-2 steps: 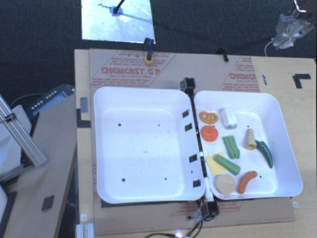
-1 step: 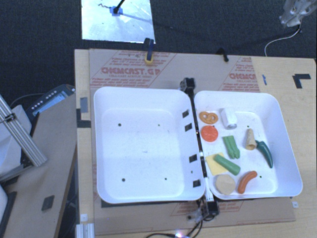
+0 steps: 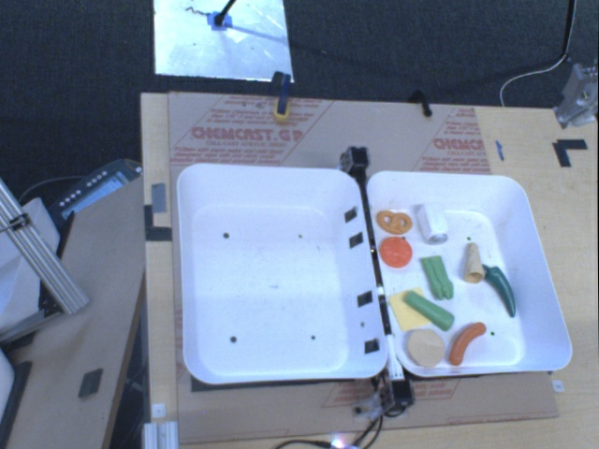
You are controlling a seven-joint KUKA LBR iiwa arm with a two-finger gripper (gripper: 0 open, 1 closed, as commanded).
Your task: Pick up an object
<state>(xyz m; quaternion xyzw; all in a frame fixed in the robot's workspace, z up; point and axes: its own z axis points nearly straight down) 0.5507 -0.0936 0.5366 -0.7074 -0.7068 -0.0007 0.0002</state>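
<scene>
The tabletop (image 3: 524,129) carries a protective sheet printed "CHEMCAST GP" (image 3: 248,131) in red, once at the far left and again, partly covered, at the far right. On it sit two shallow white bins side by side, joined by a dark hinge strip. The left bin (image 3: 201,190) offers bare floor from wall to wall. The right bin (image 3: 524,213) holds nine pieces of toy food, with open room along its far and right walls: one green pepper (image 3: 503,290), one green pickle (image 3: 430,310), one yellow cheese wedge (image 3: 406,307), one sausage (image 3: 467,342), one round bun (image 3: 425,347), one green ridged piece (image 3: 437,277), one cone (image 3: 474,262), one white can (image 3: 430,223), one tomato slice (image 3: 396,252) and one pretzel (image 3: 394,221).
</scene>
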